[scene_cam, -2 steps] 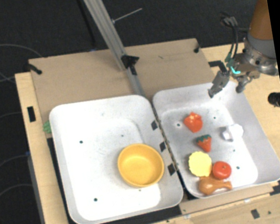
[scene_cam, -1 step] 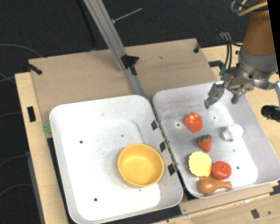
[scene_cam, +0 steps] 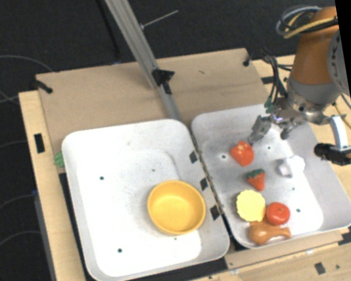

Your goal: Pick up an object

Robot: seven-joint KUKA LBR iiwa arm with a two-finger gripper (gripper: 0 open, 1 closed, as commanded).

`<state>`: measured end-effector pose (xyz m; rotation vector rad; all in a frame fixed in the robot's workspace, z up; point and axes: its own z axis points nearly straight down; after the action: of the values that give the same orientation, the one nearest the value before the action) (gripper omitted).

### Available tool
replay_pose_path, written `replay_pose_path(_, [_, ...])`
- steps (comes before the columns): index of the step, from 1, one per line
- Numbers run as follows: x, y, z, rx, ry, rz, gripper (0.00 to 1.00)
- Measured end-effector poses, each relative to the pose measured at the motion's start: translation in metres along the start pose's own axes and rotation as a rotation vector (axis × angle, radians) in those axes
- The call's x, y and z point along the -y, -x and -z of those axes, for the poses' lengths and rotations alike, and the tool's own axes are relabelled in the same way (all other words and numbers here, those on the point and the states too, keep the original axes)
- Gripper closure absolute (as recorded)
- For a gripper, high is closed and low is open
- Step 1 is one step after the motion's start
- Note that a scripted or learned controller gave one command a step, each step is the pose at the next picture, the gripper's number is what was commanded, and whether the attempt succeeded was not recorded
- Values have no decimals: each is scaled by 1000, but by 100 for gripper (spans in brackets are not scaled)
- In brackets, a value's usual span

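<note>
Hovering over the right bin (scene_cam: 310, 147), the gripper (scene_cam: 270, 127) is spreading its fingers, apparently gripping nothing; a red pepper (scene_cam: 242, 153) is lying just beside it; a yellow bowl (scene_cam: 176, 207) is sitting well apart.

The bench (scene_cam: 101, 95) carries two white bins: the left bin (scene_cam: 98, 156) touching the right bin (scene_cam: 217, 129).

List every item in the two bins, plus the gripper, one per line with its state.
yellow bowl: upright in left bin
red pepper: in right bin, near gripper
strawberry: lying, right bin
white piece: lying, right bin
yellow disc: flat, right bin
tomato: beside the disc
brown drumstick: at the front wall
gripper: open, holding nothing, over right bin
</note>
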<state>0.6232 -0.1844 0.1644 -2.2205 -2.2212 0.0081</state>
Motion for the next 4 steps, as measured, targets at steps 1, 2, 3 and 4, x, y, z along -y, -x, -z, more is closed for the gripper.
replay_pose_path(1, [-4, 3, -40, 1, 5, -3, 0])
replay_pose_path(2, [-5, 3, -28, 1, 9, -3, 100])
replay_pose_path(3, [-14, 3, 19, -3, 11, 3, 100])
replay_pose_path(4, [-9, -5, 74, -3, 6, 4, 100])
